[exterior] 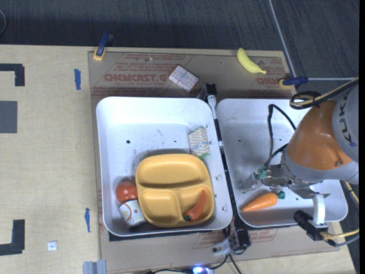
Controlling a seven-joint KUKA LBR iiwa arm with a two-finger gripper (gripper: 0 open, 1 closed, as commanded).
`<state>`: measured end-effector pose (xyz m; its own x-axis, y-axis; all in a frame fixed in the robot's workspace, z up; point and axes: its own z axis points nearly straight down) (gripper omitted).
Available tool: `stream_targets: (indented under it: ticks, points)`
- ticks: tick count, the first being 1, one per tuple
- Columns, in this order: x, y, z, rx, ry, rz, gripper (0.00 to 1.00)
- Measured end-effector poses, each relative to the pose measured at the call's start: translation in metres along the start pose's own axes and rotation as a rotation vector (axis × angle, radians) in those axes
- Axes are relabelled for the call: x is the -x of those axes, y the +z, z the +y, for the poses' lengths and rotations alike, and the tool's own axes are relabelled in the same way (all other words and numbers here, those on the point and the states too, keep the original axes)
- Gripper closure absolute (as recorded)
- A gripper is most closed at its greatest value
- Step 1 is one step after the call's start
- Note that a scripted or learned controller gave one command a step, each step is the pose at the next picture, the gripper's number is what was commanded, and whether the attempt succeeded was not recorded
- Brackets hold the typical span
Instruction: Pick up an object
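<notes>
In the right bin (pixel 239 119), toward the lower right of the frame, a carrot (pixel 260 202) lies on the white floor with its pointed end toward the left and its thick end toward the right. The end effector (pixel 263 177) sits just above and slightly right of it in the picture, near the carrot's thick end, reaching in from the grey and orange arm (pixel 319 144) that covers much of the bin's right half. Whether it touches the carrot is hard to judge, and how wide it stands cannot be told: the metal parts blur together with a small green piece, and the wrist hides what lies behind them. The arm also cuts off the bin's right wall, and black and yellow cables loop across its upper part. The left bin (pixel 114 119) holds a yellow divided tray (pixel 171 190) with an orange-red item (pixel 196 205) resting in its lower right compartment; a tomato (pixel 126 191) and a small can (pixel 131 212) sit just beside the tray's lower left corner, partly tucked under its edge. A patterned packet (pixel 199 141) leans near that bin's right wall. On the surface above the bins lie a banana (pixel 250 61) and a small box (pixel 183 78).
</notes>
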<state>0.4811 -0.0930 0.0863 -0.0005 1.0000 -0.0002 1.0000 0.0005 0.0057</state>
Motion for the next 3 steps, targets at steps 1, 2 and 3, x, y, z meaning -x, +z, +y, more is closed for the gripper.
stream_targets:
  ticks: [1,2,3]
  points:
    - [0.0,-0.01,0.001,0.004,0.0,0.0,1.0]
    - [-0.096,-0.098,0.036,-0.005,-0.001,0.001,1.0]
    - [-0.096,-0.098,0.036,-0.006,0.0,0.001,0.0]
